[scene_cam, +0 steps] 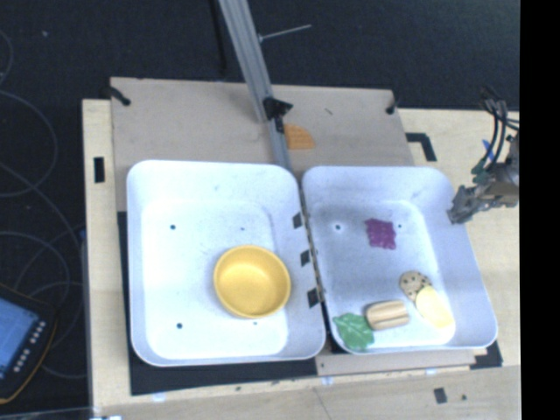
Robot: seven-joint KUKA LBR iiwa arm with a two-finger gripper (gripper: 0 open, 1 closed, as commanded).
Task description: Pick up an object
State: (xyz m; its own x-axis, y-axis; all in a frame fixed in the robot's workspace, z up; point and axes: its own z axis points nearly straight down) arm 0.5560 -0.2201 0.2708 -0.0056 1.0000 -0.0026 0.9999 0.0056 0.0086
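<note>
A yellow bowl (252, 280) sits in the left bin (175, 191). The right bin (350, 191) holds a flat purple piece (380, 233) near its middle. Along its near side lie a spotted round piece (414, 281), a pale yellow lemon-like piece (434, 307), a tan cylinder (387, 314) and a green leafy piece (353, 331). My gripper (465, 205) hangs at the right bin's far right rim, apart from all the objects, with nothing seen in it.
A grey metal strut (249, 59) slants from the top down to the gap between the bins. An orange patch (297, 136) lies on the board behind them. A tablet (17, 339) and cables lie at the left.
</note>
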